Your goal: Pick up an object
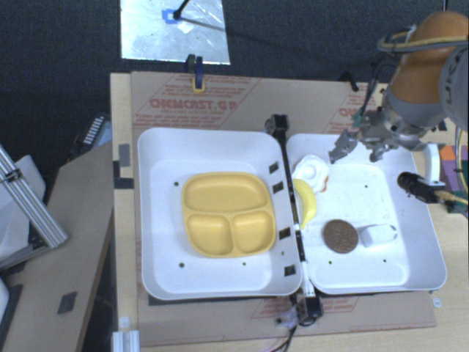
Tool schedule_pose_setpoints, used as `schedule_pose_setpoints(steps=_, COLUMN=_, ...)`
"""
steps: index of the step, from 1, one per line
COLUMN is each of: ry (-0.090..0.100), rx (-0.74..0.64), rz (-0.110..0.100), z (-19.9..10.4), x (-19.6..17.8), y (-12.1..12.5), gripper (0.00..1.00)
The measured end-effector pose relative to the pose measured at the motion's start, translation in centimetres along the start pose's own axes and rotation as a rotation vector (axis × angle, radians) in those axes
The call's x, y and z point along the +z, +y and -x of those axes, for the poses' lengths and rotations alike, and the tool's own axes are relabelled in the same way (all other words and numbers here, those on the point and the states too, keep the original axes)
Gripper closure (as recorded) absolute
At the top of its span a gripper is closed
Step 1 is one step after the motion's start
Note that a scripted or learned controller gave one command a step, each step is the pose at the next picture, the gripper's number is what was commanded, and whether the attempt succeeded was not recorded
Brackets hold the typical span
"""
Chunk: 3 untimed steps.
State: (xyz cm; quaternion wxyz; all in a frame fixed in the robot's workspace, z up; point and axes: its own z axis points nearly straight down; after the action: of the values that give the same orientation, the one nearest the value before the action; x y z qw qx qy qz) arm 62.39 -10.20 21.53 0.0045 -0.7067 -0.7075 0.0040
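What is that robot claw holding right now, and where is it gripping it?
Nothing. The gripper hangs open over the far edge of the right bin, with nothing between its fingers. The banana and brown disc lie untouched.

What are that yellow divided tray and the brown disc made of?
The tray looks like moulded plastic: one even yellow, rounded compartment walls, soft matte sheen. The disc is harder to call; its dull, speckled brown surface suggests cork or a toy biscuit, but the view is too coarse to be sure.

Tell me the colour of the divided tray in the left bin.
Pale yellow tray, clearest in the camera view.
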Motion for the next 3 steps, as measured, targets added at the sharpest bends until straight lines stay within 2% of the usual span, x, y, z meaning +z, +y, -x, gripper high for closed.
schedule_pose_setpoints(steps=1, ry=-0.001, rx=-0.002, rz=0.013, z=0.0, x=-0.8, y=0.2, gripper=0.0)
schedule_pose_setpoints(steps=3, ry=-0.001, rx=-0.001, rz=0.012, z=0.0, x=10.8, y=1.3, gripper=0.0)
